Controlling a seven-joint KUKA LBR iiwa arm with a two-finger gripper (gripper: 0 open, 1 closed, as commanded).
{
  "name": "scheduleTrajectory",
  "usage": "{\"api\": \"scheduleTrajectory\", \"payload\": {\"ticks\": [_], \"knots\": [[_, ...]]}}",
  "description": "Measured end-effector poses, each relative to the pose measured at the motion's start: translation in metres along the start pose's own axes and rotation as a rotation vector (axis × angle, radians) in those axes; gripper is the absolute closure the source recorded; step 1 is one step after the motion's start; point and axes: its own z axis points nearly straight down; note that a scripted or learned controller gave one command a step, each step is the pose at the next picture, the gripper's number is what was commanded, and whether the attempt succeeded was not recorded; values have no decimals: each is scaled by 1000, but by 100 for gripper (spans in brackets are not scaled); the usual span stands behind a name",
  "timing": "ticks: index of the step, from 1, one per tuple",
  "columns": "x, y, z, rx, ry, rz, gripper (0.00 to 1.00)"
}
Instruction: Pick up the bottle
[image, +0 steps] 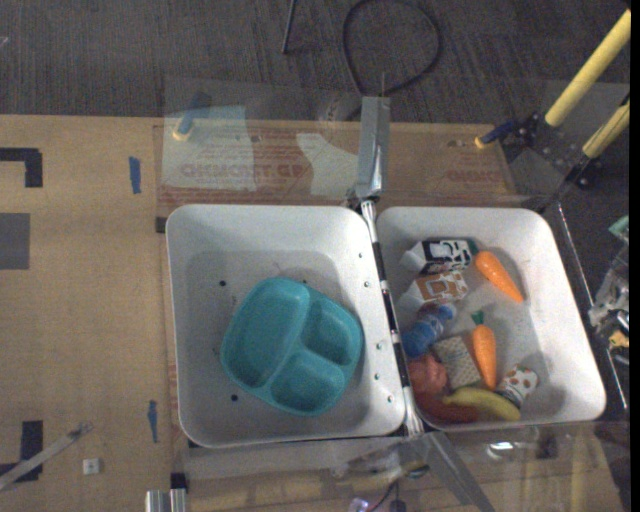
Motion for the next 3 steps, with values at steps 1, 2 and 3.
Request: {"api": "scheduleTrajectory", "payload": {"ticks": [1,2,3], "knots": [[7,-8,-91,-5,0,-261,100],[4,-3,-177,-4,0,-214,100],[5,-5,-163,0,-1,-205,100]]}}
